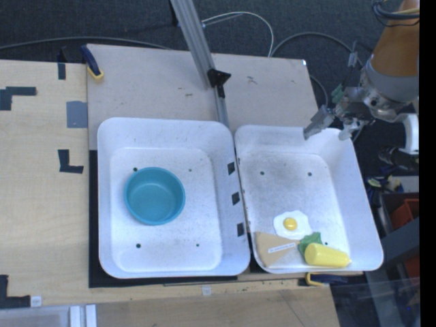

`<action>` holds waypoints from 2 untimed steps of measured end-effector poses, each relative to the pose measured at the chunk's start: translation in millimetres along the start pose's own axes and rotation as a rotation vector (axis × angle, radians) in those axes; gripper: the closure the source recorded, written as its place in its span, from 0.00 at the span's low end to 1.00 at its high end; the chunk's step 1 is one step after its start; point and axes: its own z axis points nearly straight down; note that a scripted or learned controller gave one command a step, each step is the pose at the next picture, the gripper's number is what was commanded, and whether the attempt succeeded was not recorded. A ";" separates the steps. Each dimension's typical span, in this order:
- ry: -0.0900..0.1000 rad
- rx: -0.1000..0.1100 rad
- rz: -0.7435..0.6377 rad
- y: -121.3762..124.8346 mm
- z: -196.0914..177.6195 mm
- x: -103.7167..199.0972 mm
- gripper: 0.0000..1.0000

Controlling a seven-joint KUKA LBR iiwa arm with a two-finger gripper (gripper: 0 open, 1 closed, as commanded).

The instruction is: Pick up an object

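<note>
We see two shallow white bins side by side on the bench (157,80). The left bin (109,203) holds a single blue bowl (155,195), upright and sitting a little left of the bin's middle, well apart from the walls. The right bin (354,196) keeps its things in the near corner: a toy fried egg (291,224) lies flat, and just beside it toward the near rim rests a tan wedge-shaped piece (274,246) like a slice of bread or cheese. Next to that wedge lies a yellow toy with a green end (324,253), perhaps a corn cob or pepper; we cannot tell which. The three sit close together, touching or nearly so. The far half of that bin's floor shows dark speckling.

The gripper (331,122) hangs above the far right corner of the right bin, well apart from the toys, and the jaws stand spread apart with nothing between them. Above it we see the grey wrist and the orange band (395,43).

The bench top is pale wood, with dark tape marks (68,161) on the lighter board at the left. A grey metal pole (197,36) slants across the far side, thin cables (259,26) loop over dark carpet beyond, and a blue-and-yellow clamp (90,61) grips the bench's far left corner.
</note>
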 end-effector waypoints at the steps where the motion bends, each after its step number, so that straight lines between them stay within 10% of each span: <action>1: 0.000 0.000 0.000 0.0 0.0 0.0 0.00; 2: 0.001 0.007 0.001 -3.6 64.1 3.9 0.00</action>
